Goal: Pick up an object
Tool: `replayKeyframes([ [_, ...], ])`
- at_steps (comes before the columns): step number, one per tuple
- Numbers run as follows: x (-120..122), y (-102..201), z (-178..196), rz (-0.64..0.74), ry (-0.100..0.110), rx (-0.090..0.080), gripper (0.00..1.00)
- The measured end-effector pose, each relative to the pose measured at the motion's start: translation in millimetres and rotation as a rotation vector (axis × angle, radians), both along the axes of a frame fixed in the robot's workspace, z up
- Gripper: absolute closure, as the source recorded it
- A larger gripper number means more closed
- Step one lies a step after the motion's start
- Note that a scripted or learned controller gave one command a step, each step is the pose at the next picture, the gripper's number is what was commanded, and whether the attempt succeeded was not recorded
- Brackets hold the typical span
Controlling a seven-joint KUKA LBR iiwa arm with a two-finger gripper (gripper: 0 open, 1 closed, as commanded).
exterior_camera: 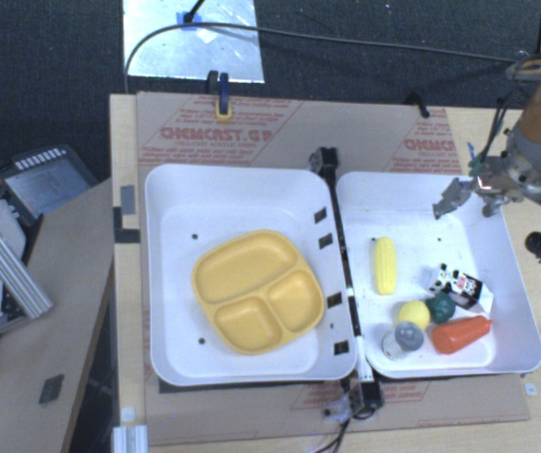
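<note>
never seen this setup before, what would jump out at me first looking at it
The big yellow divided plate lying in the left bin draws the eye first. Next comes the cluster in the right bin's near corner: a yellow corn cob, a yellow ball and an orange carrot. The arm's tool hovers over that bin's far right side.

The end effector (468,196) hovers over the right bin (397,192), fingers spread, above the corn (384,265).
</note>
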State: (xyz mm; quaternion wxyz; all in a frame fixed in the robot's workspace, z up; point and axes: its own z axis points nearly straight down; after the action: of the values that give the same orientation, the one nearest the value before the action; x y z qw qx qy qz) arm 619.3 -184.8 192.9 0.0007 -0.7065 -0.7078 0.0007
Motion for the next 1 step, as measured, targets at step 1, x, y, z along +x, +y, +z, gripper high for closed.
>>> replayKeyframes([
  [1,5.5,6.9,-58.1,0.003,-0.002,0.000,0.00],
])
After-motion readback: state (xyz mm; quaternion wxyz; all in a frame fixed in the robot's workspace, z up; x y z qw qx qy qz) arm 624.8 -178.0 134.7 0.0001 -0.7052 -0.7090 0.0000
